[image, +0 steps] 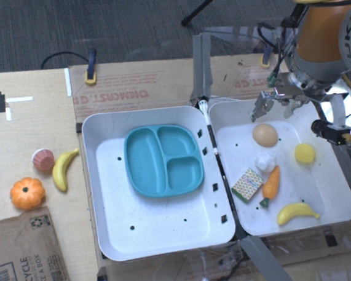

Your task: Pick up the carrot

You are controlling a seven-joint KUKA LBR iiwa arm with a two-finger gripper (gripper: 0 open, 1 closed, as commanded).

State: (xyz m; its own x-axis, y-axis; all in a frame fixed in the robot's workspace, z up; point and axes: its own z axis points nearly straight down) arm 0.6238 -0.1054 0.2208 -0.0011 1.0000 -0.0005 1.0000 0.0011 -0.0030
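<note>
I've got the carrot [271,182] lying untouched in the right bin [337,214], lower middle of that bin, green stub end pointing down-left, tilted. It's touching or just beside a small patterned sponge-like block [248,185] on its left and a little white object [264,162] above it. The gripper [269,101] sits at the upper right of the frame, over the bin's top edge, well apart from the carrot; nothing's between its fingers, but I can't tell how wide they're set from this angle. So my read: pick not started, approach, descent, grasp and lift all left. Other stuff in that bin: tan egg [264,135], lemon [304,153], banana [297,213] at the bottom. Left bin [106,193] holds a teal divided plate [164,159]. Bench to the left is light wood w/ a small pumpkin [27,193], second banana [63,168], a pink cupcake-ish thing [43,160], and a cardboard box [21,269] at lower left. Dark carpet along the top, cables near the arm.
</note>
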